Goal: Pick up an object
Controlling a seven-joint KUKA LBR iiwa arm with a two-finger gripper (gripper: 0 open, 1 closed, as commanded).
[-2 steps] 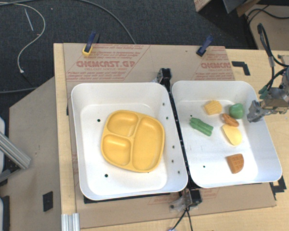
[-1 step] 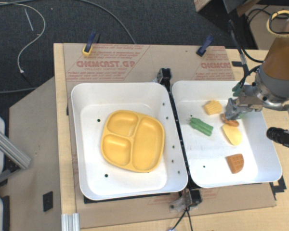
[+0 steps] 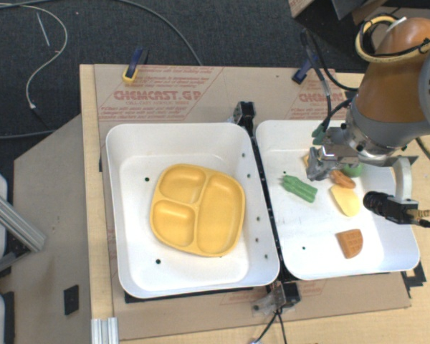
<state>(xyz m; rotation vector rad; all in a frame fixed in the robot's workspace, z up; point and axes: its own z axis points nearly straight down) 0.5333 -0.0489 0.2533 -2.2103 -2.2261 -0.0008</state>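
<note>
My gripper (image 3: 320,165) hangs low over the upper middle of the right bin (image 3: 301,256). Just below and left of it lies a green ridged piece (image 3: 299,188), close to the gripper tip. A small orange-brown piece (image 3: 342,180) sits directly to its right, with a pale yellow piece (image 3: 347,201) under that. An orange block (image 3: 351,243) lies nearer the front of the bin. A bit of another green item (image 3: 352,169) peeks out from beneath the wrist. I see nothing lifted off the bin floor.
The left bin (image 3: 129,156) holds a yellow divided plate (image 3: 198,208). A black clamp (image 3: 244,112) sits at the back where the two bins meet. Cables and a black connector (image 3: 387,206) hang from the arm over the right bin's right side.
</note>
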